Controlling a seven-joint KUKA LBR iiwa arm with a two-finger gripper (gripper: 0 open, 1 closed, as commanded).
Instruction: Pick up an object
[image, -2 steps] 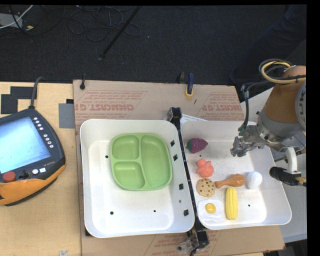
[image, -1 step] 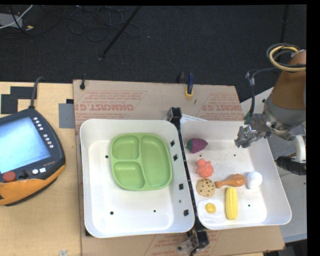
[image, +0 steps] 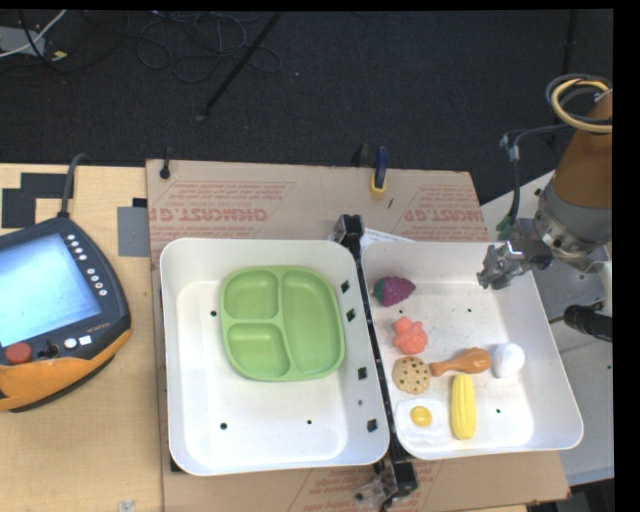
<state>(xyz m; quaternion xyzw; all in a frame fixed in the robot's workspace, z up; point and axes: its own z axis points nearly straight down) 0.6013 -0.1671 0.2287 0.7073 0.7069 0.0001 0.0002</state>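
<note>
The right bin (image: 540, 330) holds several toy foods: a purple bunch of grapes (image: 394, 290), a pink-orange piece (image: 409, 335), a cookie (image: 410, 375), a chicken drumstick (image: 462, 361), a white egg (image: 508, 359), a corn cob (image: 462, 405) and a fried egg (image: 421, 416). My gripper (image: 497, 266) hangs over the bin's upper right corner, away from all the food. It is small and dark, so its state is unclear. Nothing is visibly held in it.
The left bin (image: 190, 400) holds a green divided plate (image: 281, 322). A teach pendant (image: 55, 310) lies at the far left on the bench. A black divider (image: 362, 330) runs between the bins. Cables trail along the dark floor at the top.
</note>
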